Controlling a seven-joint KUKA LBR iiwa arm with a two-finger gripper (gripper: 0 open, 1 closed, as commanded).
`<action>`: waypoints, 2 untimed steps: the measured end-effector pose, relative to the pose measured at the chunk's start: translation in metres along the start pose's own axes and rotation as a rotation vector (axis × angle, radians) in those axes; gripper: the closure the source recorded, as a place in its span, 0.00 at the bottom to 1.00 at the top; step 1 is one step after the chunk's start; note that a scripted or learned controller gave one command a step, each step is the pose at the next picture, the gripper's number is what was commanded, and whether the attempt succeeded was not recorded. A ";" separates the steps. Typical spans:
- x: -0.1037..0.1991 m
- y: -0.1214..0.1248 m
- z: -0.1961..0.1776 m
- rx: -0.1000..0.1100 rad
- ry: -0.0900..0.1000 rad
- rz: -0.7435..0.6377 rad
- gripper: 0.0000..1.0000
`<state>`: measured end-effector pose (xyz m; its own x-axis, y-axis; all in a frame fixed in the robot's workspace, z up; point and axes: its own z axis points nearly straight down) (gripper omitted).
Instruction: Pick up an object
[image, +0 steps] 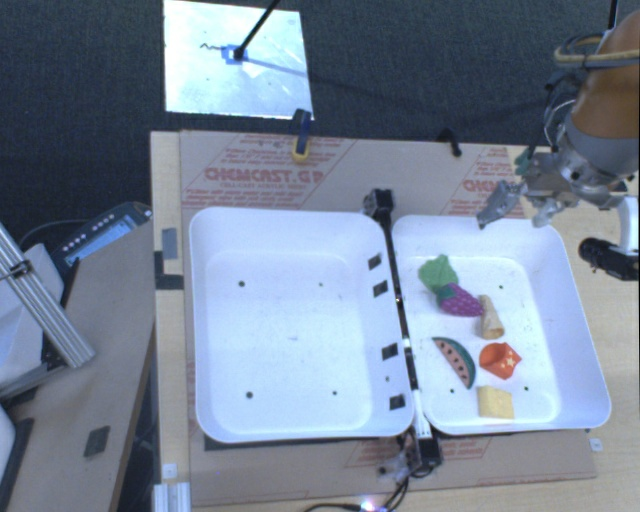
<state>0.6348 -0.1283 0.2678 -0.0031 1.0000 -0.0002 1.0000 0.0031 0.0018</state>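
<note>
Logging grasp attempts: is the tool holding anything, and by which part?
Nothing is held: the tool hangs above the right bin's far rim, its fingers apart.

My arm (606, 100) wears an orange band above a grey metal wrist, looped with thin cables; below the band, my gripper (520, 205) shows pale grey fingers.

Red print "CHEMCAST GP" on brown protective sheet (262, 172) under the bins, at 11 o'clock. Repeated at 1 o'clock, partly legible. Nothing else readable.
</note>
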 end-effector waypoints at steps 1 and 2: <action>0.119 0.029 -0.048 -0.007 0.003 -0.012 0.00; 0.111 0.028 -0.057 -0.005 0.000 -0.005 1.00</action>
<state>0.6619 -0.0170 0.3247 -0.0077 1.0000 0.0001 0.9999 0.0077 0.0069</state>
